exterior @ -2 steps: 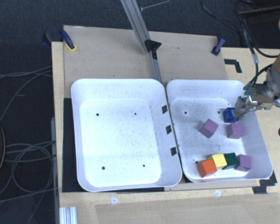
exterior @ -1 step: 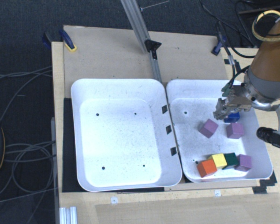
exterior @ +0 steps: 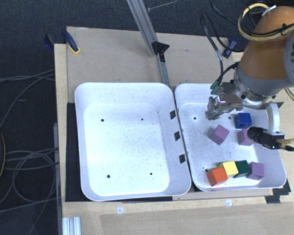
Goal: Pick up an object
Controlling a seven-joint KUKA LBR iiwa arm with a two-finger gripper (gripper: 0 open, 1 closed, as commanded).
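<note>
The right bin (exterior: 196,175) holds several small blocks. A purple block (exterior: 218,134) lies near the bin's middle, a blue block (exterior: 243,120) sits to its upper right, and another purple block (exterior: 244,137) lies partly behind a black part of the arm. Along the front wall stand an orange block (exterior: 217,176), a yellow block (exterior: 230,168), a green block (exterior: 242,167) and a purple block (exterior: 257,170). My gripper (exterior: 213,112) hangs over the bin's back half, up and left of the middle purple block, with nothing seen between its fingers.
The left bin (exterior: 88,131) lies beside the right one, with black clips (exterior: 176,136) along the shared wall. A slanted metal pole (exterior: 147,28) rises behind the bins. Cables trail on the floor at the left.
</note>
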